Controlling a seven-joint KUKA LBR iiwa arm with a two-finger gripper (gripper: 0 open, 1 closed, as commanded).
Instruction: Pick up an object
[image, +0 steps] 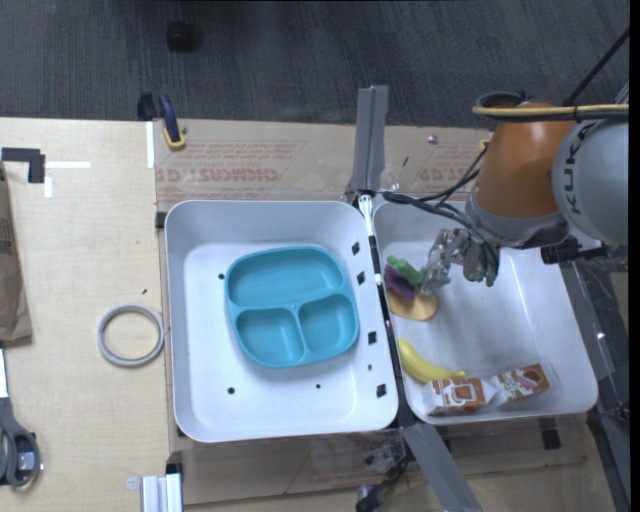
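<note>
The claw (440, 268), grip state indeterminate, hangs low beside the purple toy (403, 281), apparently positioned for grasping

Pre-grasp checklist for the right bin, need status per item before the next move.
1. Gripper over the right bin: ok.
2. Target within reach: ok, the purple and green toy lies just left of the gripper, on a tan disc.
3. Toy between the fingers: cannot tell.
4. Neighbours clear of target: ok, banana and snack packet lie apart, near the front wall.
5. Room at the bin wall: not ok, the toy sits close to the left wall.
6. Blue tray out of the way: ok, in the left bin.
</note>
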